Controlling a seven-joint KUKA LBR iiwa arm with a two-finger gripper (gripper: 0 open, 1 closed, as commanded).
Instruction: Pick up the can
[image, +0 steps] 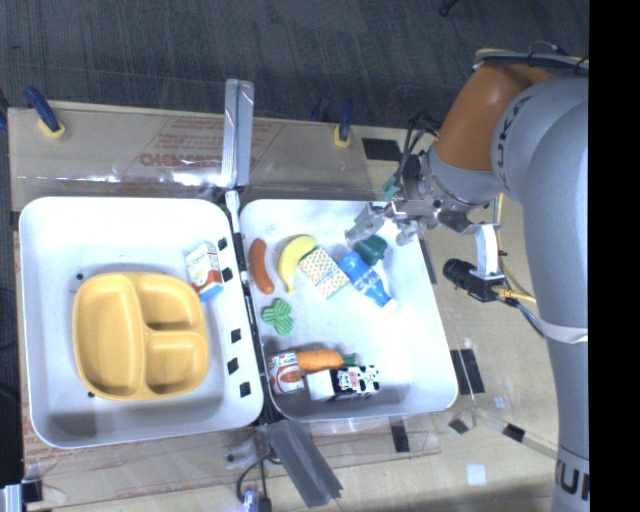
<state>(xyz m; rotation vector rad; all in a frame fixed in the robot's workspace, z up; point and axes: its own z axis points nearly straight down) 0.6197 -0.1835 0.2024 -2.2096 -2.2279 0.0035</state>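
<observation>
Gripper (384, 229) hovered at the right bin's (425, 375) far side, jaws spread apart and holding nothing.
The can (286, 372) lay on its side well below and left of the jaws, near the bin's front wall, touching a carrot (320, 359).

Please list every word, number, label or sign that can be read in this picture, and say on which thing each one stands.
No text can be read with certainty.
Red print on the cardboard behind the bins: mirrored and too blurred to read.
Small carton in the left bin: print too small.
Can in the right bin: label too blurred.
Cow-patterned carton: print too small.
</observation>
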